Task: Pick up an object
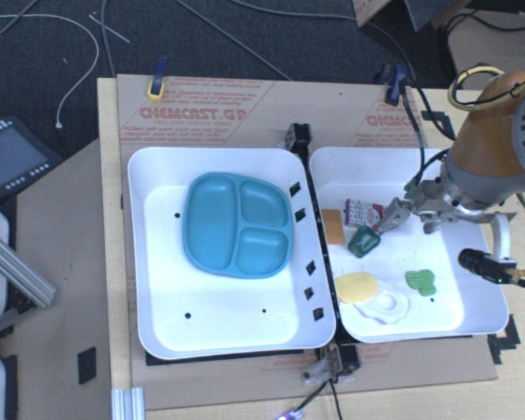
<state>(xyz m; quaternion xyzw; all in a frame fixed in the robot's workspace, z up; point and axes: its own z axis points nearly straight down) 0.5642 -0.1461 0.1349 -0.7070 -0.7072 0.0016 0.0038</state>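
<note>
- Two shallow white bins are seen from above in the camera view: the left bin carries a blue divided plate, and the right bin carries the small loose items.
- The gripper is reached in from the right over the right bin, its tip set down against a dark green object near the bin's left side.
- How far the hand is parted cannot be told from this angle, and nothing is clearly seen held, so no grasp is claimed.
- The step in hand is judged to be the closing on the dark green object; it would be done well if the piece were centred before any closing, and if the lift were kept straight up so that neighbours are not dragged.
- Crowding is judged the main risk: an orange block and a printed packet lie just beside the green piece on its far-left side, and either could be nudged or caught along with it.
- The dark green object is seen as small, rounded and somewhat tilted, with a dull teal-green surface; its exact form is too small to be told.
- Nearer in the same bin, a yellow oval piece, a white fried-egg-like piece and a bright green leafy piece are lying well apart from the gripper.
</note>
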